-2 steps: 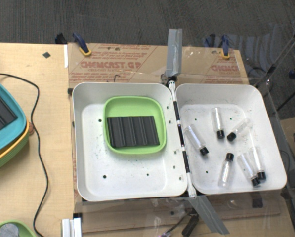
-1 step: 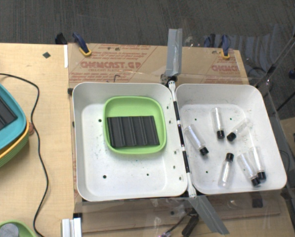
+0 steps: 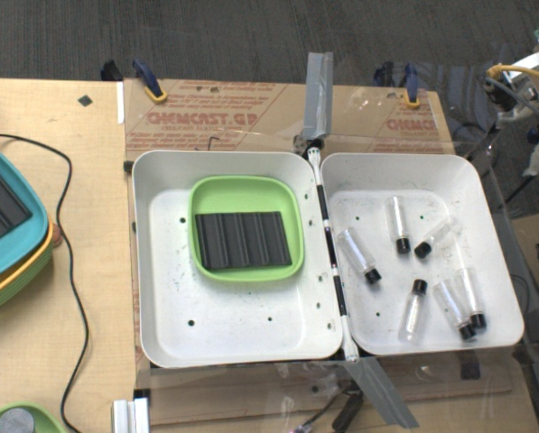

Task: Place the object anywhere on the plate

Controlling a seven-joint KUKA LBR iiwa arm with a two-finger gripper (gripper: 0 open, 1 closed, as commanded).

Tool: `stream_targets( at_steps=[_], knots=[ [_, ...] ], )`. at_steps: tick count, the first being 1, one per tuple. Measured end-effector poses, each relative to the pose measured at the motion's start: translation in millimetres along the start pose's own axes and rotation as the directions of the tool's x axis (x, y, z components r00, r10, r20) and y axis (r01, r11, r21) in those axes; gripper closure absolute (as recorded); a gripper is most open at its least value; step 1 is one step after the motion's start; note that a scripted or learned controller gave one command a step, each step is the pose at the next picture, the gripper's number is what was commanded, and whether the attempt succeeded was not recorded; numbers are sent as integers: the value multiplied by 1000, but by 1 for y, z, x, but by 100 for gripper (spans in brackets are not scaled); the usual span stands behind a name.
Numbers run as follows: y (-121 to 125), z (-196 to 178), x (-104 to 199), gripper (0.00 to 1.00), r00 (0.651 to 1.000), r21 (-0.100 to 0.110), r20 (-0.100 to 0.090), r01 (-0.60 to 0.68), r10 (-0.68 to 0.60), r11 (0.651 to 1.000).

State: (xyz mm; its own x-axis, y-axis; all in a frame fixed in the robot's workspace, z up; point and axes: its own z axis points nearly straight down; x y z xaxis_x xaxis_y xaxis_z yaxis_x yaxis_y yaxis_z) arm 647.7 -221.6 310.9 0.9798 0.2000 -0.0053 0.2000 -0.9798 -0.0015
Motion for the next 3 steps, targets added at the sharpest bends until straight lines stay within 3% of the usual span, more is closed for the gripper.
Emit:
stream_targets(
  at_steps=[1,2,3],
  knots=[
    [0,-113,-2,0,1000,0,-1,4,-4,1000],
    [1,-128,5,0,1000,-1,0,26,-26,1000],
    [1,2,4,0,1000,1,-1,10,-10,1000]
  ],
)
